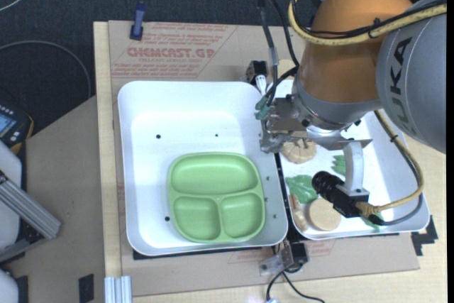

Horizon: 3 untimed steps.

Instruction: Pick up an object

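Cardboard sheet [170, 53] underlies both white bins [142, 152]; end effector [284, 135] grip state indiscernible, dark carpet around.

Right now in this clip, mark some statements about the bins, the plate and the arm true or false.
1. The green divided plate lies in the left bin. True.
2. The plate has two compartments. False: it has three.
3. The arm hangs over the right bin. True.
4. The plate lies upside down. False: its compartments face up.
5. A round tan object lies in the right bin. True.
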{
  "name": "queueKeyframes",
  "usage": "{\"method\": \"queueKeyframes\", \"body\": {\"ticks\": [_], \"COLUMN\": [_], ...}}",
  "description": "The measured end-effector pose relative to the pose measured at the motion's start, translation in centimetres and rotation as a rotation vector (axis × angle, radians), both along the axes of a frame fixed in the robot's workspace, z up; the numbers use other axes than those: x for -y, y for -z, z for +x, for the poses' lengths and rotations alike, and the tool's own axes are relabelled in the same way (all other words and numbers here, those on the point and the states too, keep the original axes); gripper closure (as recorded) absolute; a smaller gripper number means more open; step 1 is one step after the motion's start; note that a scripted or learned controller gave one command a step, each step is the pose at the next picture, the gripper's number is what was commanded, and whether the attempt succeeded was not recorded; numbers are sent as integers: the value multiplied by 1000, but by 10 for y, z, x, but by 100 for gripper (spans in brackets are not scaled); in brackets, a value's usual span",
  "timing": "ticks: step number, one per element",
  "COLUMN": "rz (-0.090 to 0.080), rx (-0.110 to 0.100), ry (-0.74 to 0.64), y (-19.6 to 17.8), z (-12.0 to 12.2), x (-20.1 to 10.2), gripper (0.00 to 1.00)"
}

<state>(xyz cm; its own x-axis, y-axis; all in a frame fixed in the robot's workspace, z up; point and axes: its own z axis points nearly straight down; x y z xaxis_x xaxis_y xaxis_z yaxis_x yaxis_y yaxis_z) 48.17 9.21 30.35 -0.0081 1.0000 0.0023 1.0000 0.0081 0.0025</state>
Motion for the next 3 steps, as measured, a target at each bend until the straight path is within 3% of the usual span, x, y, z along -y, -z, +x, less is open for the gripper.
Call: {"method": "queueKeyframes", "body": {"ticks": [1,2,3], "rz": [0,-4,-4], "rx": [17,4,-11], "ry": [9,13,16], "y": [-143,-162,-78], "z": [5,3,-3], "x": [34,81,139], "gripper": [100,100,100]}}
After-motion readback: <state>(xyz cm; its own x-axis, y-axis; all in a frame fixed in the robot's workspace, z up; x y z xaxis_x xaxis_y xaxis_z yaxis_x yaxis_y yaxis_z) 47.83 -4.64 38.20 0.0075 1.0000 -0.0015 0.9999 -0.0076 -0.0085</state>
